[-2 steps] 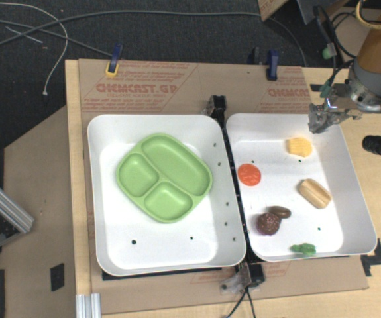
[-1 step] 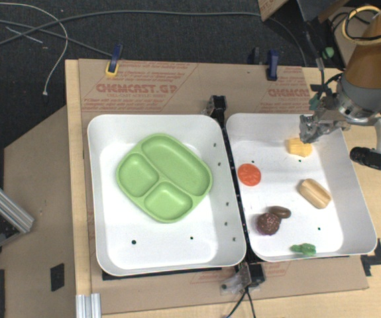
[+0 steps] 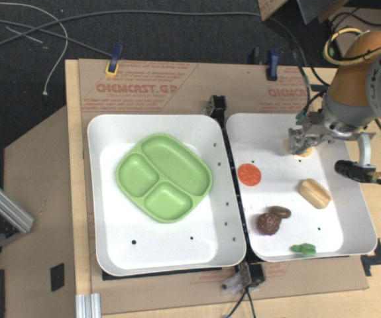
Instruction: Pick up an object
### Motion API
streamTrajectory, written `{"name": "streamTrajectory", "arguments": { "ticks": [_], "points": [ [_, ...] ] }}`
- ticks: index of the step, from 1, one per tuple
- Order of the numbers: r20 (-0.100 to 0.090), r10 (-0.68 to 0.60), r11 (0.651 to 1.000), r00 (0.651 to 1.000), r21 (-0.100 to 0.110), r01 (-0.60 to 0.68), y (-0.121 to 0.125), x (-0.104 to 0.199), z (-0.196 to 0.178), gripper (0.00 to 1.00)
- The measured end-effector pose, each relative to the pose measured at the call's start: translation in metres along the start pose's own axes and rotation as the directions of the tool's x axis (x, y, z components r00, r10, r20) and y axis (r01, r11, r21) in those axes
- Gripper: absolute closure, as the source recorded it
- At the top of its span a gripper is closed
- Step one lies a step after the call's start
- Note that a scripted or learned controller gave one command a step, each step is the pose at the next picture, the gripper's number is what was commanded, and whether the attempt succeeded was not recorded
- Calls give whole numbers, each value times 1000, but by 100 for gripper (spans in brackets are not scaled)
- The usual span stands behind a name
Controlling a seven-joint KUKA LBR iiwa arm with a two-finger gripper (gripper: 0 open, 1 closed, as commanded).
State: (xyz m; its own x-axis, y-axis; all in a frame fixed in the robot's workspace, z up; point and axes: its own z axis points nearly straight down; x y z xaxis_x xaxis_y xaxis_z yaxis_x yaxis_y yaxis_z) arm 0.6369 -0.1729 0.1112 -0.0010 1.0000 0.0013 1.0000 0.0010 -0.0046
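The right bin [image 3: 349, 240] holds a round orange-red piece [image 3: 248, 175] near its left wall, a tan bread-like block [image 3: 315, 193] at mid right, a dark brown lump [image 3: 271, 220] below the middle, and a small green piece [image 3: 303, 248] by the front rim. My gripper [image 3: 301, 144] hangs over the back of this bin, up and right of the orange-red piece and above the tan block. No object shows between its fingers.
The left bin [image 3: 110, 244] carries a light green divided plate [image 3: 164, 177]. A black clamp [image 3: 216, 104] sits between the bins at the back. Blue clips [image 3: 115, 58] hold the cardboard's far edge. Cables [image 3: 356, 171] trail from the arm at right.
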Motion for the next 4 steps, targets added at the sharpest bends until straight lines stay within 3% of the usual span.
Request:
{"name": "streamTrajectory", "arguments": {
  "ticks": [1,2,3,4],
  "points": [
    [1,0,1000,1000,-6,0,1,0,-15,100],
    [3,-1,1000,1000,-10,1,9,5,-75,100],
    [2,0,1000,1000,-9,0,9,5,-100,100],
    [0,-1,1000,1000,-2,1,-14,50,-94,100]
  ]
}}
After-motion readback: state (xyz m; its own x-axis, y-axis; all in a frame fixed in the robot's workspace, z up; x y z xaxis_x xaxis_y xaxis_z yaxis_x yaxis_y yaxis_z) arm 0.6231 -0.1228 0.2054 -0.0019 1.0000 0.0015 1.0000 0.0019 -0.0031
